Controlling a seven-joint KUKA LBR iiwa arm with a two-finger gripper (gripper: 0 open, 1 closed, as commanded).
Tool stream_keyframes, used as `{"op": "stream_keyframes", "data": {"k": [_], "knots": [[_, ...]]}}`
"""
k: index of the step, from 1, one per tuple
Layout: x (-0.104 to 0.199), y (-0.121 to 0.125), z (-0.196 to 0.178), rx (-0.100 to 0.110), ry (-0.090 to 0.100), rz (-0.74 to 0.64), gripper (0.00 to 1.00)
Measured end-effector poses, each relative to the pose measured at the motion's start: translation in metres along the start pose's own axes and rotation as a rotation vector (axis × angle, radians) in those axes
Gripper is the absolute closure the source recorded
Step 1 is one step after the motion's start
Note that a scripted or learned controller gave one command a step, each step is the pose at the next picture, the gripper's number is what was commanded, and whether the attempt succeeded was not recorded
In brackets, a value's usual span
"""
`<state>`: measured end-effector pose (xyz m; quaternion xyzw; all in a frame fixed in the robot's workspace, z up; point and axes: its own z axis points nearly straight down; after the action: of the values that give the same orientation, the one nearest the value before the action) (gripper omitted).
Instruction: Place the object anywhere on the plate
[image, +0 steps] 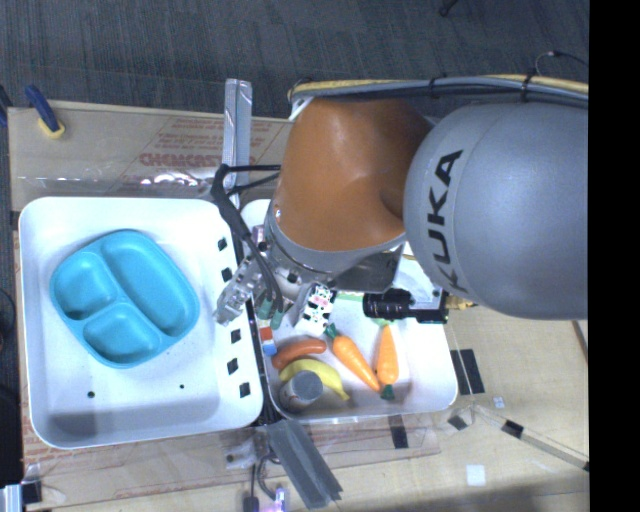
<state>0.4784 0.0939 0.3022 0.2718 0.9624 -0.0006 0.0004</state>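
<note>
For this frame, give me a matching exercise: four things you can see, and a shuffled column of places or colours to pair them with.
Things:
1. plate
2. banana
3. two carrots
4. gripper

Descriptions:
A. orange, in the right bin, right of the banana
B. blue, three compartments, in the left bin
C. yellow, near the right bin's front edge
D. over the wall between the two bins

Pairs: 1-B, 2-C, 3-A, 4-D

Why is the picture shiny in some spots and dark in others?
In the camera view, light glares off the clear tape above the left bin; the arm's orange band shows a soft sheen. A grey shadow lies along that bin's lower-left corner, below the blue plate. The big arm shades the right bin, where the carrots look dimmer. The tool looks slightly blurred.
</note>
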Motion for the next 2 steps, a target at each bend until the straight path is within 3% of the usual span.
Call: {"op": "stream_keyframes", "data": {"k": [1,2], "knots": [[-0.061,-0.101,0.06,0.002,0.003,0.147,1.0],[-0.103,-0.059,0.013,0.0,0.001,-0.14,1.0]]}}
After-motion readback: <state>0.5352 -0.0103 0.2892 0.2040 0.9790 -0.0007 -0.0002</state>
